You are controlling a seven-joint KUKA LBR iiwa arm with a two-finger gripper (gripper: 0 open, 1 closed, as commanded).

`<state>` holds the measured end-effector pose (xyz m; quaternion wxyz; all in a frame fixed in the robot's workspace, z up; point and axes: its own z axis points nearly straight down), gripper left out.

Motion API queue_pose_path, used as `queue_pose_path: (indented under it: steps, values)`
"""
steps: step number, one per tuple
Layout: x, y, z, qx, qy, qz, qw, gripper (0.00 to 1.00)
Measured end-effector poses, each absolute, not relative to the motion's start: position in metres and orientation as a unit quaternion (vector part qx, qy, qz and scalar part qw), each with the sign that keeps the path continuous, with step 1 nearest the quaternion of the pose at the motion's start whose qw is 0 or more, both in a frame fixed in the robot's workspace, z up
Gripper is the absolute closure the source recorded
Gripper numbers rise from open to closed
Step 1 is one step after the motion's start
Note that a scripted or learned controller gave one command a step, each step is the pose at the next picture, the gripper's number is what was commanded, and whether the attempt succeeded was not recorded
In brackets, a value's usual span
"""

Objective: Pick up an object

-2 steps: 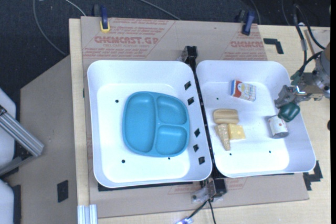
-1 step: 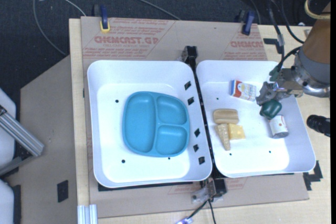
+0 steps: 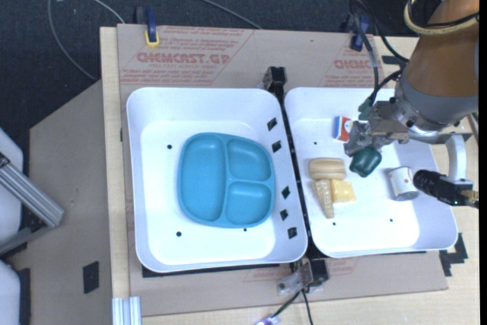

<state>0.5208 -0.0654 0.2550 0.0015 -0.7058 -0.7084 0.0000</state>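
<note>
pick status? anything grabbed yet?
Done: arm is over the right bin, end effector down beside a dark green object. In hand: nothing confirmed; a grasp can't be seen. Left: secure and lift an object; the bread-like pieces lie on the bin floor, blue divided plate in the left bin.

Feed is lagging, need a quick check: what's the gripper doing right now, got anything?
Gripper: low over the right bin, right at a dark green object; whether it is open, closed or holding anything cannot be told.
</note>
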Motion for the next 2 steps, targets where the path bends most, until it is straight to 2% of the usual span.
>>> queue_pose_path:
  steps: [2]
  values:
    - [0.531,0.047,0.251,-0.706,-0.709,-0.0006,0.000,1.00]
